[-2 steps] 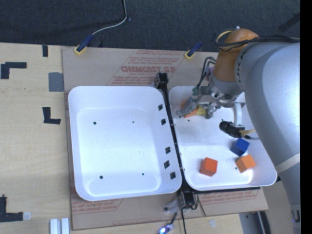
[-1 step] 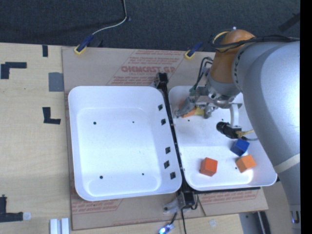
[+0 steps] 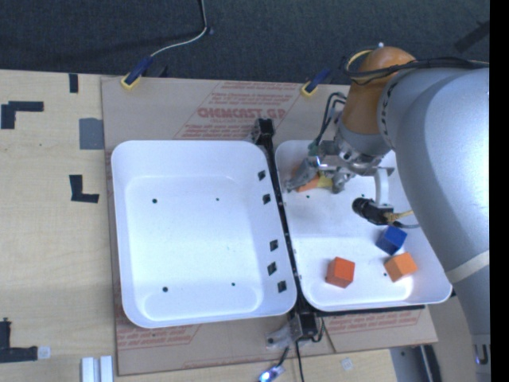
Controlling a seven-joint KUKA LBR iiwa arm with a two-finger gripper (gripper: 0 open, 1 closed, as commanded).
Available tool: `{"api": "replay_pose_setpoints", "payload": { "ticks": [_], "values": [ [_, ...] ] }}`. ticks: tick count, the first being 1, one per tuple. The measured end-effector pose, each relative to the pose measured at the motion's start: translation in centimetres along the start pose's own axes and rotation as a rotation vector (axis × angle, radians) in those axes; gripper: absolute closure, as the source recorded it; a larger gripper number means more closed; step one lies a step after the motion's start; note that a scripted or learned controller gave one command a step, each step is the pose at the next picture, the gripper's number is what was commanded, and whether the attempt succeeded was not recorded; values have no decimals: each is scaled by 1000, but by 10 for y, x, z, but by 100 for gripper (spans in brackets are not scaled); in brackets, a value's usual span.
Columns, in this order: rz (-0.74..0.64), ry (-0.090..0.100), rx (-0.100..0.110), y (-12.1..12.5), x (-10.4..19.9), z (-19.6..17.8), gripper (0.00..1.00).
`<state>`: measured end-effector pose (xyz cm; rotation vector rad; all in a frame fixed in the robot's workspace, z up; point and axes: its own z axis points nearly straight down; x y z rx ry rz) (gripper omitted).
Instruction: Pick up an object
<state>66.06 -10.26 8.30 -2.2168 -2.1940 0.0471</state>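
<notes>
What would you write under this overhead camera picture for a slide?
Robot gripper reaching into the right bin near its top left corner, with red, orange and blue blocks lying nearer the front.

My arm (image 3: 445,165) smooth grey with a soft sheen, orange band (image 3: 370,94) glossy, my gripper (image 3: 318,180) bare shiny metal, two bins (image 3: 127,213) smooth white plastic, bench (image 3: 48,237) pale matt wood, sheet under the bins (image 3: 231,114) matt brown cardboard, cubes (image 3: 340,271) matt

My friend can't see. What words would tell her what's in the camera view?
A grey robot arm reaches its gripper into the right bin, near its back left corner. Two orange blocks and a blue block sit toward the front.
</notes>
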Motion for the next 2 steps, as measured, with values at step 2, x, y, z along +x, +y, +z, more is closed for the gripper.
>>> {"api": "replay_pose_setpoints", "payload": {
  "ticks": [2],
  "values": [
    [-20,9,-46,5,78,-109,100]
  ]
}}
